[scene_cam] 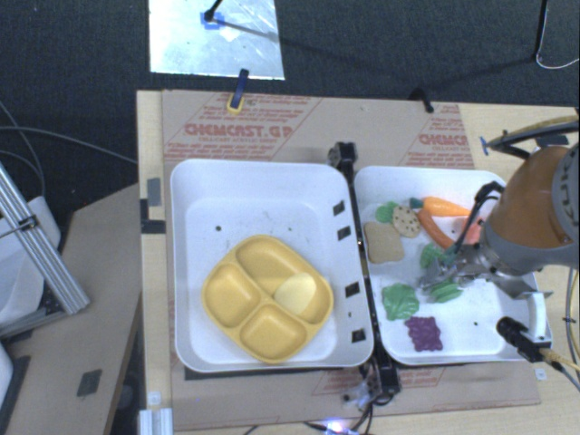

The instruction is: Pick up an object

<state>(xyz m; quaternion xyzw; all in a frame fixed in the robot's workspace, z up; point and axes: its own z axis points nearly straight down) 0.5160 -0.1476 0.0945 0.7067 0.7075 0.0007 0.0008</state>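
Note:
My gripper [441, 277] hangs low over the middle of the right bin [473, 323], right on top of a green toy vegetable [445, 290]. Whether that vegetable is gripped is not visible. Around it lie an orange carrot [444, 206], a speckled cookie [407, 222], a tan bread slice [383, 242], a green leafy piece [399, 300] and purple grapes [423, 333]. The arm's orange band [535, 207] covers the bin's right side.
The left bin [263, 178] holds a yellow divided plate [237, 297] with a pale round item [294, 291] in its right compartment. A black divider clip [344, 155] sits between the bins. Cardboard [272, 125] lies under both.

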